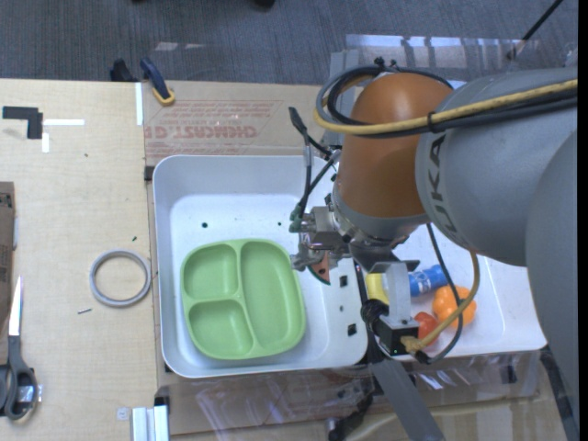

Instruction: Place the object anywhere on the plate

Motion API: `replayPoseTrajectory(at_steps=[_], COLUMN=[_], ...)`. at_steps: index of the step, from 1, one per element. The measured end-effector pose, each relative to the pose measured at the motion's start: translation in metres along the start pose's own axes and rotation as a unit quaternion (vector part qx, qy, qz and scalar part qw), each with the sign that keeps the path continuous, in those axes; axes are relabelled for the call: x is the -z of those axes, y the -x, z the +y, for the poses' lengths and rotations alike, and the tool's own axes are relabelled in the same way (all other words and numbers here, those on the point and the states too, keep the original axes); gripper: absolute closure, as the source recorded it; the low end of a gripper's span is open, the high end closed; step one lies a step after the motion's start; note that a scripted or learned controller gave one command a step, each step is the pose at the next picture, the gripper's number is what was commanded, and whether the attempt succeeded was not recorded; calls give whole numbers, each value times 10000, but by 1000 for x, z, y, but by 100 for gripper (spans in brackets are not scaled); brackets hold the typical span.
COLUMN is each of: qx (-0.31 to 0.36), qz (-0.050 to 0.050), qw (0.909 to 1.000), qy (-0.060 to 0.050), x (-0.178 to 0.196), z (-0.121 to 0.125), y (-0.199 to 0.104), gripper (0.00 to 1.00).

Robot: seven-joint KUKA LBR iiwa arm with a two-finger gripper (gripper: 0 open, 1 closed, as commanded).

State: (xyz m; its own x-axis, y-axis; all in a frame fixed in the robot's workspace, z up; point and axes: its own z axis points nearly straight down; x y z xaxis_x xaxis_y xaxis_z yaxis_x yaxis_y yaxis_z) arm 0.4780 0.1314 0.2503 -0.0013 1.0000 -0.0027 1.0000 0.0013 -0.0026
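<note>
The gripper (315, 257) hangs low over the seam between the two white bins, under the orange wrist band (390, 145) of the grey arm (501, 168), which reaches in from the right. Whether anything sits in the gripper cannot be told: the wrist body and cables hide most of it, and only a small dark-and-reddish shape shows at its tip, too small to name. Just left of the jaws, in the left bin (220, 186), lies the green plate (243, 297), a three-compartment tray resting flat with nothing visible on it; its right rim is near the gripper's tip but apart from it. To the right of the jaws and partly behind the arm's mount, the right bin (514, 324) holds a cluster of objects: a yellow piece (376, 286), a blue-and-white tube (427, 280), an orange object (457, 305) and a small red one (425, 322). Far to the left of the jaws, on the wooden bench (69, 200), lie a grey ring (120, 277) and scissors (18, 379).
</note>
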Motion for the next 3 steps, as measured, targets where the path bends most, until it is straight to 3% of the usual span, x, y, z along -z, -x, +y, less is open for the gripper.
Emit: replayPoseTrajectory(at_steps=[1,2,3], qx=[-31,1,-25], qz=[0,0,-1], qw=[10000,10000,10000], qy=[-14,-2,-10], x=[-69,-15,-41], z=[4,0,0], y=[8,-14,0], gripper=[100,100,100])
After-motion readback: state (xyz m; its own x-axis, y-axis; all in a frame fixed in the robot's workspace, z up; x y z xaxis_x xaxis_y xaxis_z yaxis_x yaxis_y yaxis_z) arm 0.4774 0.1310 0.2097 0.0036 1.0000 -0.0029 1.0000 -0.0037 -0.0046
